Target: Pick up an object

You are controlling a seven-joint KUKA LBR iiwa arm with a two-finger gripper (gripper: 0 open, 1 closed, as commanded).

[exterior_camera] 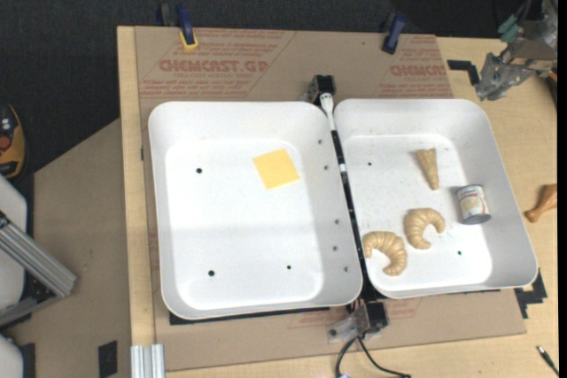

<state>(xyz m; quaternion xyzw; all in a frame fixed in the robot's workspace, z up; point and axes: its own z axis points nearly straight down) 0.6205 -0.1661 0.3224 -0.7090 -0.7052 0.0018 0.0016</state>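
Note:
In the left bin (168, 190) a flat yellow square (275, 168) lies a little above the middle. The right bin (496, 190) holds a tan cone (429, 166), a small can (473, 204) on its side near the right wall, and two croissant shapes (423, 227) (386, 250) side by side near the front. My gripper (494, 77) hangs beyond the right bin's far right corner, over the bench and well away from every object, with nothing seen in it.
Blue clamps (186, 24) (393, 31) hold the cardboard sheet at the back edge. A small orange-brown item (540, 207) sits on the bench just right of the right bin. A black ridge (340, 181) runs between the bins.

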